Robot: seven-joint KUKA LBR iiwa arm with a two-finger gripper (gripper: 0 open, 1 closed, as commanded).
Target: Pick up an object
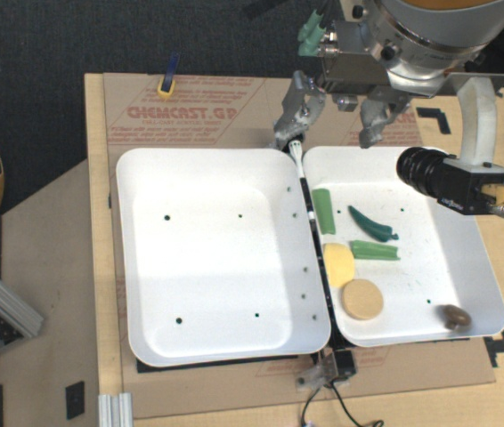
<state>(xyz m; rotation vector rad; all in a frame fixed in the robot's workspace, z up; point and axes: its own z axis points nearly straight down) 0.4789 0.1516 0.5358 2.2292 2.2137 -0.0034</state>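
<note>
The right white bin [488,283] holds three green pieces, a yellow piece [337,263], a tan disc [362,299] and a brown lump [453,318]. The tool [334,129] hangs above the bins' far edge, fingers apart, gripping nothing.

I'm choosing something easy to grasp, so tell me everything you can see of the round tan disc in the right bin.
The round tan disc is a flat, thick, biscuit-like piece with a matte, slightly mottled light-brown top and a paler edge, maybe foam or plastic. It lies flat on the floor of the right shallow white bin, near the front, close to the bin's left wall. Its upper-left edge touches or slightly overlaps the yellow soft-looking block. Nothing rests on it, and the tool is well away, above the bins' far edge.
</note>
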